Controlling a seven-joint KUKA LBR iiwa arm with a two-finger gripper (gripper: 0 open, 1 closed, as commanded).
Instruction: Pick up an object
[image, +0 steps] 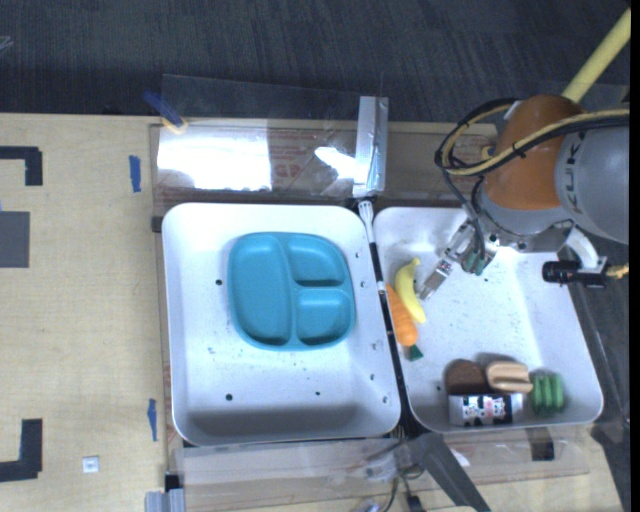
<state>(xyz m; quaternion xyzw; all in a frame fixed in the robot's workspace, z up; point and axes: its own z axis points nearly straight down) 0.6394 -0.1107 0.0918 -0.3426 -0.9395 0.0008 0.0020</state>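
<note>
**Banana within reach at the right bin's left wall**

The banana lies against the right bin's left wall, just above a carrot. It looks light, smooth and curved; across its middle seems the safest hold. The jaws sit just beside it, tips near its upper end; whether parted or closed I cannot tell.

A pale plywood bench bears black marks and blue tape bits at its left. Dark grey carpet lies beyond the far edge. A clear plastic sheet glares under bright overhead light.
</note>
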